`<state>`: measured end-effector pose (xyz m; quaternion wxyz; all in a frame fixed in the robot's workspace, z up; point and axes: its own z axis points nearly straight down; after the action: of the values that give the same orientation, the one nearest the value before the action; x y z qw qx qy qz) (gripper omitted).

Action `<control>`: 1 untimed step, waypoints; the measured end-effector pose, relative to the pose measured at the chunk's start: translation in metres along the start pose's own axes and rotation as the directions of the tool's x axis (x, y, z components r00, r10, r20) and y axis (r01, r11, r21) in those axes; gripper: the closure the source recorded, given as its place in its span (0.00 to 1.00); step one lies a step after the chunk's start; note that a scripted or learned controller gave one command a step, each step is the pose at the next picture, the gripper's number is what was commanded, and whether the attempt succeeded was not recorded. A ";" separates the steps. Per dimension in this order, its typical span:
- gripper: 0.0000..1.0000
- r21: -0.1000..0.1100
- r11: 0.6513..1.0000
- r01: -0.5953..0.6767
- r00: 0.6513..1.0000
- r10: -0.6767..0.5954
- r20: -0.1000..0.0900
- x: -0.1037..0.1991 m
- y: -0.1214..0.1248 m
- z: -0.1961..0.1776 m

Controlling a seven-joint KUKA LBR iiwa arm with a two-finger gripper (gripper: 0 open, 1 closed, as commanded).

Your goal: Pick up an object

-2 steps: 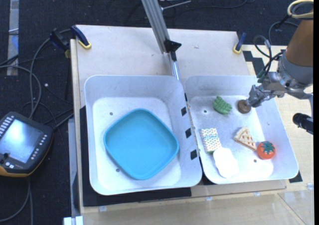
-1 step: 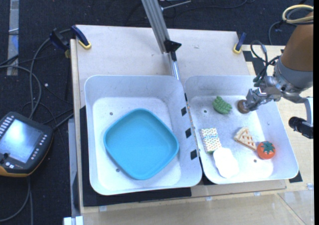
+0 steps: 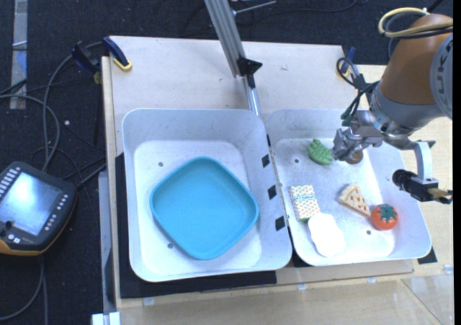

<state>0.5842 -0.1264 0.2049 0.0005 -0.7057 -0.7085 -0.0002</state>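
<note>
The scene was lit evenly and fairly brightly from overhead, with no hard shadows — only soft, faint shading beneath the blue tray (image 3: pixel 204 207) in the left bin (image 3: pixel 137 136). The 2 white bins looked slightly washed out, with a cool bluish cast. The floor (image 3: pixel 50 21) around the table (image 3: pixel 180 71) fell off into darkness. The pendant screen (image 3: pixel 29 197) at left glared white. Detail was soft and grainy — small items read as blurry.

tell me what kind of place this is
Probably a robotics lab: a bench with two white bins, a robot arm whose gripper hangs over toy food, and a teach pendant on the cable-strewn floor.
</note>
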 end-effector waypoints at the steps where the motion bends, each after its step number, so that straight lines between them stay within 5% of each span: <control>1: 1.00 -0.002 1.000 0.001 1.000 -0.001 0.000 0.053 0.004 -0.014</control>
<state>0.5877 -0.0733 0.2191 -0.0001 -0.7053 -0.7089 -0.0008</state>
